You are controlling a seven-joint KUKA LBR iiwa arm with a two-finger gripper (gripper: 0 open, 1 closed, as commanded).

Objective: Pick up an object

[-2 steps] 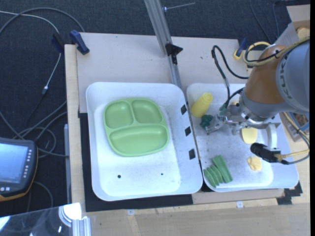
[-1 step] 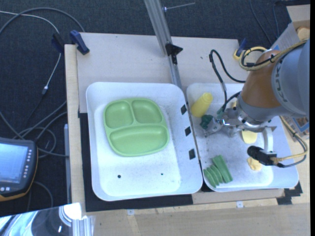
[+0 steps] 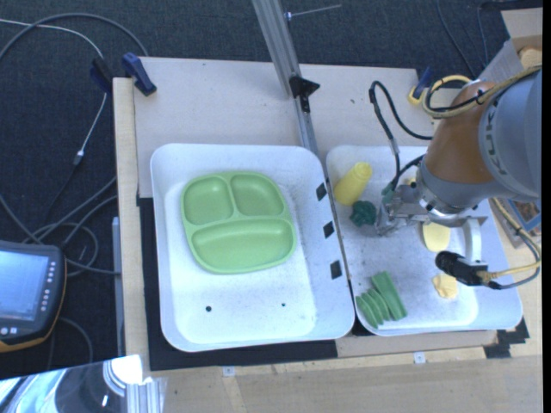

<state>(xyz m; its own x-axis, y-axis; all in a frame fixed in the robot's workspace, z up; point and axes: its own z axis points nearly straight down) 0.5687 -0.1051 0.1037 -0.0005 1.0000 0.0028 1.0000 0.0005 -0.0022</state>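
My gripper (image 3: 387,218) reaches down into the right bin (image 3: 413,321), low over its left part. A small dark green object (image 3: 363,213) lies right at the gripper's left side, touching or nearly touching it. A yellow bottle-shaped object (image 3: 352,182) lies just above it near the bin's left wall. A light green ribbed object (image 3: 381,298) rests at the bin's front left. A pale yellow piece (image 3: 436,236) shows under the arm's wrist, and a small yellow lump (image 3: 446,287) lies at the front right.
The left bin (image 3: 172,317) holds a green divided plate (image 3: 238,222). A metal pole (image 3: 280,41) slants over the seam between the bins. Cables (image 3: 387,119) and the grey arm with its orange band (image 3: 456,144) cover the right bin's back right.
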